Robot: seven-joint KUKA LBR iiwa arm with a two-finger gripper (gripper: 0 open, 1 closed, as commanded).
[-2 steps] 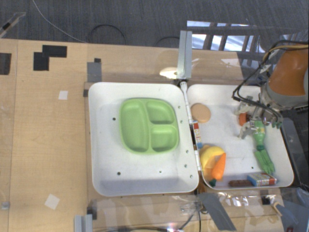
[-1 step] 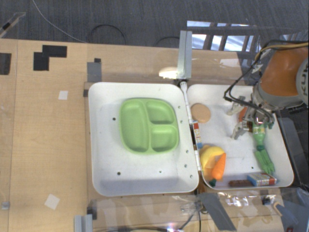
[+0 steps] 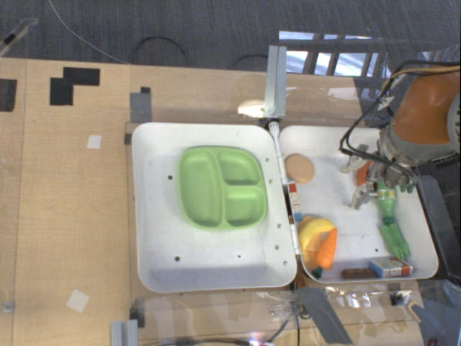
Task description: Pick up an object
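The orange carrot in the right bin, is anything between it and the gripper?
Nothing visible. The gripper hangs over the right bin, and bare white floor separates it from the carrot at the bin's near left corner. The carrot does lean against a yellow item.

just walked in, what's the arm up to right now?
The KUKA arm reaches in over the right bin, with its gripper low near a green object along that bin's right side. Nothing is visibly between its fingers. Also in that bin: a tan disc, a yellow and orange item, and a small box. The left bin holds a green divided plate.
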